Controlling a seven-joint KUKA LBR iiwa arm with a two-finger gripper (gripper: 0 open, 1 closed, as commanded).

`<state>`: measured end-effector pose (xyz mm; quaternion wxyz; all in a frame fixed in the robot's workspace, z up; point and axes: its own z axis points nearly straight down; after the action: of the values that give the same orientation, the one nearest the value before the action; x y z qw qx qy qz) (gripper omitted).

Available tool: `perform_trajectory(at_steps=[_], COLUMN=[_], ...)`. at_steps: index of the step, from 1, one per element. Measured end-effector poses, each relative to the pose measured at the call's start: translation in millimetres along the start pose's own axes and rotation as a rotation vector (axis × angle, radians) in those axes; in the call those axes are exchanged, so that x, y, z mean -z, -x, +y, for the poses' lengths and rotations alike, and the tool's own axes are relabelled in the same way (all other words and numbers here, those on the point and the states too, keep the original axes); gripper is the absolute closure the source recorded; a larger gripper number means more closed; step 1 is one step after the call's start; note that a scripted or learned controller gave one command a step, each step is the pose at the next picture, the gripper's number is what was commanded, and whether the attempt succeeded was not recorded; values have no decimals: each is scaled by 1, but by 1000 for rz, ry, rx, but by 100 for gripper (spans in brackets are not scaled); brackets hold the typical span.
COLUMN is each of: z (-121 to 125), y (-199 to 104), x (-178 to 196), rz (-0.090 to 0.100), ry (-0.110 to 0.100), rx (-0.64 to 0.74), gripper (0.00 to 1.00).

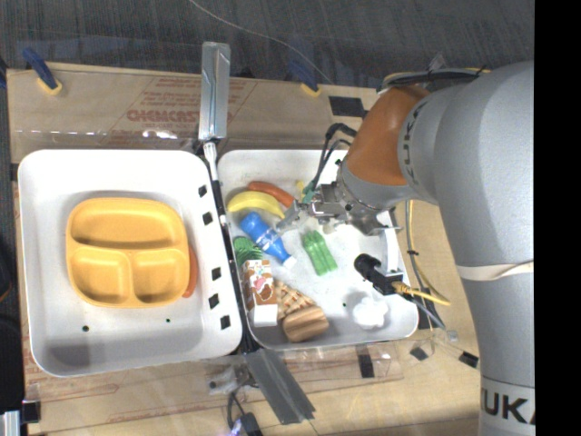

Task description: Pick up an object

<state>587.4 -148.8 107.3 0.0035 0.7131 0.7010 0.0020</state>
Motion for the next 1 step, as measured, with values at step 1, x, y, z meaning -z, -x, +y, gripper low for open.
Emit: perform_trajectory(at_steps=[1], z=[-61], y=[-4], x=[-15], rz=[3], ry=[-12], rx=[-44], gripper=[0])
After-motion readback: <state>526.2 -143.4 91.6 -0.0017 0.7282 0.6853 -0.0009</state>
